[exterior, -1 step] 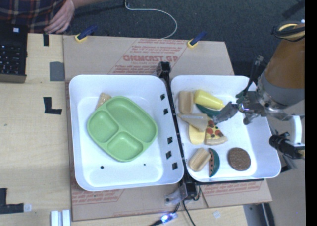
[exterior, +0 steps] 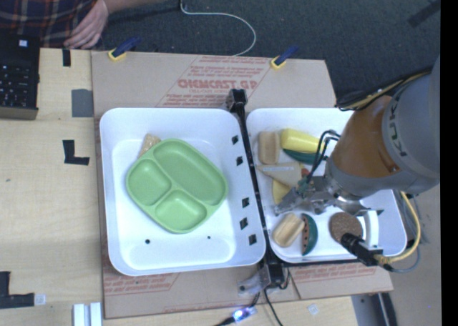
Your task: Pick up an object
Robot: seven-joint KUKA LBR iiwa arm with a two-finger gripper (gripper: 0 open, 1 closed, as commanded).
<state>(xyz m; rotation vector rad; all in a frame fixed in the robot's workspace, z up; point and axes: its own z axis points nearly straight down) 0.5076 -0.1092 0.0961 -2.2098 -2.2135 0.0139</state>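
1. We see the arm (exterior: 386, 142) reaching from the right into the right bin (exterior: 398, 235), with the gripper (exterior: 304, 199) low among a crowded set of toy foods.
2. The candidate objects all lie in that bin: a yellow piece (exterior: 300, 141) and a tan bread-like block (exterior: 268, 147) at the far side, a tan bun (exterior: 288, 230) and a watermelon slice (exterior: 308, 234) at the near side, and a brown round cookie (exterior: 346, 226) beside them.
3. The left bin (exterior: 118, 174) holds a green divided plate (exterior: 177, 185), well apart from the gripper.
4. Risk, in our judgement: the items sit so close that a descent could pin one against another, or nudge the bun and slice aside, giving a failed or partial grasp.
5. A further risk is catching the divider wall (exterior: 247, 174) between the bins.
6. We cannot tell how the gripper stands, nor whether it touches anything; nothing is visibly held.
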